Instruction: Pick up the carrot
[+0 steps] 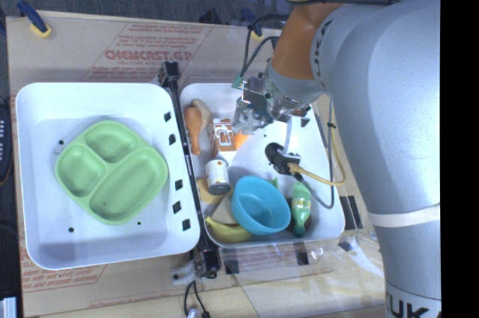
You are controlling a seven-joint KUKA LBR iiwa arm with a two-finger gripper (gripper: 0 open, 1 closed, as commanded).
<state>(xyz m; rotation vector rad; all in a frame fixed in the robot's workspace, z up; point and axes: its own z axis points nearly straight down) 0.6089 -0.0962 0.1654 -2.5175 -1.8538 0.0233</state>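
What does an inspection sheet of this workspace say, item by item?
Surface: two white bins side by side; left bin, right bin, on a cardboard sheet.
Job's things: carrot lies at the right bin's left wall, apart from the gripper.
Clutter: green divided plate in the left bin; blue bowl, banana, green bottle, small can in the right bin.
Grippers: gripper low over the right bin's far part.
Cables: yellow cable in the right bin.
Surroundings: blue clamp at the sheet's corner.
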